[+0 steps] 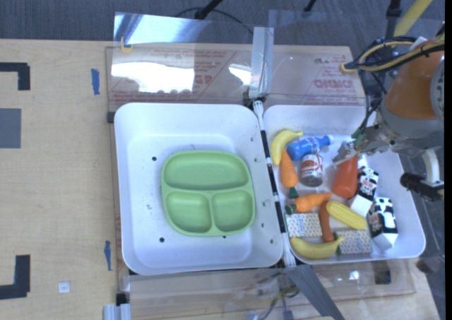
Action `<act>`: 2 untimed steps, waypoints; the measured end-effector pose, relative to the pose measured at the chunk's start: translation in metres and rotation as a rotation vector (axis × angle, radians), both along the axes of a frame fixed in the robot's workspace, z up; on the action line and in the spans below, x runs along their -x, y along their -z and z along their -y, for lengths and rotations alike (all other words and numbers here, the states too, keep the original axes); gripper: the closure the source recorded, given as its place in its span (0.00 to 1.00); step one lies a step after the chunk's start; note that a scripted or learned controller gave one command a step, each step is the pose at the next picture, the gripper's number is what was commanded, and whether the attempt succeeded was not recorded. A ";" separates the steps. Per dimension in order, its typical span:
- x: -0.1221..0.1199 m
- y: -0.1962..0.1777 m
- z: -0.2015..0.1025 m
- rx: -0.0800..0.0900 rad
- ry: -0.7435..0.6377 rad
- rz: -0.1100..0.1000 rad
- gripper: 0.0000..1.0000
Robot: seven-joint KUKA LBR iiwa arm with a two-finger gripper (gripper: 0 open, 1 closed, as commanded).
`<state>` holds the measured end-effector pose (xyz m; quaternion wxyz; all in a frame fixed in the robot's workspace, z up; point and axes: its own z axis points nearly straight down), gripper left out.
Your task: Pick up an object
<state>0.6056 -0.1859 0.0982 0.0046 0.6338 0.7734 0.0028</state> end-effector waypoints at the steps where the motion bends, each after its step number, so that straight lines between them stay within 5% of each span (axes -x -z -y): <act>1: 0.026 -0.006 -0.026 -0.002 -0.032 -0.011 1.00; 2: -0.012 -0.119 -0.078 -0.001 0.048 -0.008 1.00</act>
